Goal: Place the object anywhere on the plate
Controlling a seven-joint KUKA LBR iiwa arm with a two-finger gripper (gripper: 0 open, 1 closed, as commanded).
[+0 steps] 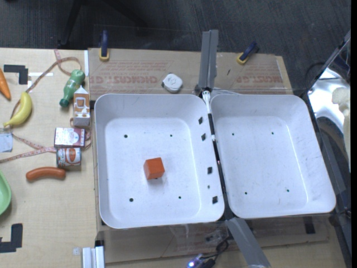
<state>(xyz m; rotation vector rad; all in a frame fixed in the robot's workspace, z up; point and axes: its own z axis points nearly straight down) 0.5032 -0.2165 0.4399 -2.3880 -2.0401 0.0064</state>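
Observation:
A small orange-red cube (pixel 154 168) rests on the floor of the left white bin (pixel 111 200), a little left of its centre and nearer the front wall. A sliver of a green plate (pixel 3 195) pokes in at the far left edge of the bench, outside the bins. A shiny grey part of the arm (pixel 328 96) sits at the right edge of the view, beyond the right bin's back corner.
The right white bin (pixel 312 149) adjoins the left one along a hinged middle seam. Toy food lies left of the bins: a banana (pixel 19 110), a sausage (pixel 46 174), a green bottle (pixel 72 86), a carton (pixel 81 108), a can (pixel 69 157). A white tape measure (pixel 172 82) lies behind the bins.

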